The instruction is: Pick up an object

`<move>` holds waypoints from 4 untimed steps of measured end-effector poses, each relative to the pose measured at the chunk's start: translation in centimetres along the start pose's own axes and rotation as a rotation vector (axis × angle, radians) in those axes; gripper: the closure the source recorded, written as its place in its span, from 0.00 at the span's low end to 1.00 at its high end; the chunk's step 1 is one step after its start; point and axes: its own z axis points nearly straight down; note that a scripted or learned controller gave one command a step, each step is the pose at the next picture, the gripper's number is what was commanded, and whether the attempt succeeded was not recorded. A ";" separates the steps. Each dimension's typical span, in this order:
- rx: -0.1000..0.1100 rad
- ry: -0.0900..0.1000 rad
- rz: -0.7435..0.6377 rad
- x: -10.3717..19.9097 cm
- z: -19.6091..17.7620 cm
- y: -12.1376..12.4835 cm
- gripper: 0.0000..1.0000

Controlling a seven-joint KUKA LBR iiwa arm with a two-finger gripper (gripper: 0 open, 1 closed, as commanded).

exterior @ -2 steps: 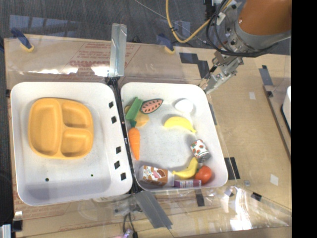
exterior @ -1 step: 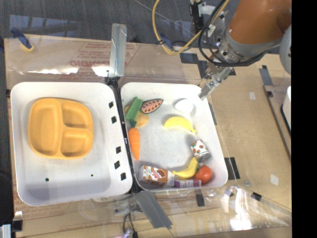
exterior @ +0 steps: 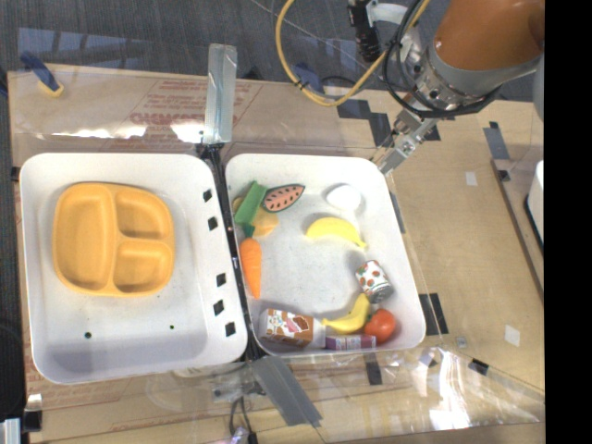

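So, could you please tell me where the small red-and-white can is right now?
The small red-and-white can lies near the right wall of the right white bin, below the yellow banana and above the red tomato.

Bright even overhead light, glare on the clear plastic sheet [exterior: 111, 118] toward eleven o'clock, soft shadows inside the bins [exterior: 120, 340], orange arm band [exterior: 486, 17] slightly blurred.

The bench [exterior: 462, 239] is brown board under clear plastic sheeting, dotted with dark tape strips. Two white bins sit on it side by side: the left bin [exterior: 120, 340] toward nine o'clock, the right bin [exterior: 305, 276] at centre.
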 end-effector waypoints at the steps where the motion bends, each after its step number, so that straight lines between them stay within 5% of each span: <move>1: 0.003 0.003 -0.329 -0.1 -1.3 -0.2 1.00; 2: 0.002 -0.001 -0.556 -6.7 1.1 1.4 1.00; 3: 0.001 0.002 -0.279 0.8 -3.4 0.8 1.00; 4: -0.006 -0.012 -0.289 -4.9 3.8 -4.0 1.00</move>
